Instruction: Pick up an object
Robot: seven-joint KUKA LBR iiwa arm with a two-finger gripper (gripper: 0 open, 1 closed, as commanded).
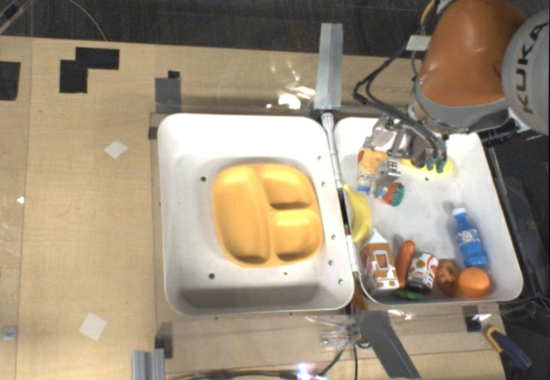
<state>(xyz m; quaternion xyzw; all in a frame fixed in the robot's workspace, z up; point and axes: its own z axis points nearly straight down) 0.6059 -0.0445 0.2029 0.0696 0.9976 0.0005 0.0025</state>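
**Tool low over the right bin's far end**

The arm (468, 52) reaches in from the right, and the tool (402, 149) sits low over the far part of the right bin (494, 198). Whether it stands apart or together cannot be told, since the wrist and cables hide it.

Just left of the tool and touching its underside in the view lies a small orange-and-white packet (371, 168). Directly below the tool, toward the near side, is a small red-and-teal toy (393, 193). A yellow-green piece (434, 165) shows just to the tool's right.

Farther toward the near edge from the tool lie a yellow banana (359, 213) against the left wall, a red-and-white can (379, 266), a carrot (406, 255), a second small can (421, 272), a brown round fruit (446, 277) and an orange (473, 282). A blue bottle (467, 236) lies near and to the tool's right.

Well to the tool's left, the left bin (185, 223) holds a yellow divided tray (266, 212). Both bins rest on the desk (77, 215).
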